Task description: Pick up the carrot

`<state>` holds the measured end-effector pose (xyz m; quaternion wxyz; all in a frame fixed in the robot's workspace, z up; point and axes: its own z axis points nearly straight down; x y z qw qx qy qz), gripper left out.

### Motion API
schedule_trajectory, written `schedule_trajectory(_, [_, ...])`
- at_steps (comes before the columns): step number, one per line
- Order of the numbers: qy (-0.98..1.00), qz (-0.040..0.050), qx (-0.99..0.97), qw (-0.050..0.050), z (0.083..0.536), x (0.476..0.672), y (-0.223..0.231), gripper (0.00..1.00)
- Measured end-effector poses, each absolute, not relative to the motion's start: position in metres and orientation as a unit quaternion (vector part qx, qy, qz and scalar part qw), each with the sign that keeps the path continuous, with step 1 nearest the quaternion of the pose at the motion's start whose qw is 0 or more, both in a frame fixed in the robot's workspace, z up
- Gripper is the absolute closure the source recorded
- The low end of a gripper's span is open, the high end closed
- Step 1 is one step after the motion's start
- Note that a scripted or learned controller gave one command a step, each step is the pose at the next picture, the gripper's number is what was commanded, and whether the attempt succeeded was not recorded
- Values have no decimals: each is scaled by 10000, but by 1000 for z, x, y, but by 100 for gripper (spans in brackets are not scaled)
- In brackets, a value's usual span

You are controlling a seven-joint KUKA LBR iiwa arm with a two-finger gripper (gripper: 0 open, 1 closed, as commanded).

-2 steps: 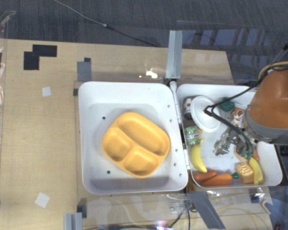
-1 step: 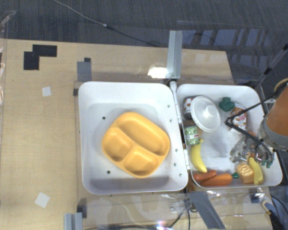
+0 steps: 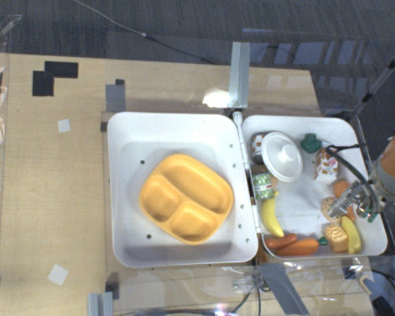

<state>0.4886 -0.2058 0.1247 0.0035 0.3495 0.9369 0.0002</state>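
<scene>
Carrot [image 3: 299, 246] lies flat at lower edge of right bin [image 3: 301, 203], lower right of frame — beside a banana [image 3: 271, 216]. Gripper [image 3: 353, 205] hovers at bin's right side; grip state unreadable.

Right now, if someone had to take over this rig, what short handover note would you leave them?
Gripper: low at the right side of the right bin, over the small items there; whether the jaws are open or shut cannot be told, and no object is seen between them.
Carrot: lying flat along the right bin's front edge, orange, green tip pointing right, beside a red piece and just below the banana.
Left bin holds the yellow divided plate.
Done: nothing yet; the carrot is untouched.
Left: bring the gripper over the carrot, grasp, lift.
</scene>
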Motion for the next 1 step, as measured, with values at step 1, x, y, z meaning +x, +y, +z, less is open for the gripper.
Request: schedule_trajectory(1, [9091,23,4165,43,158,535,-131,100])
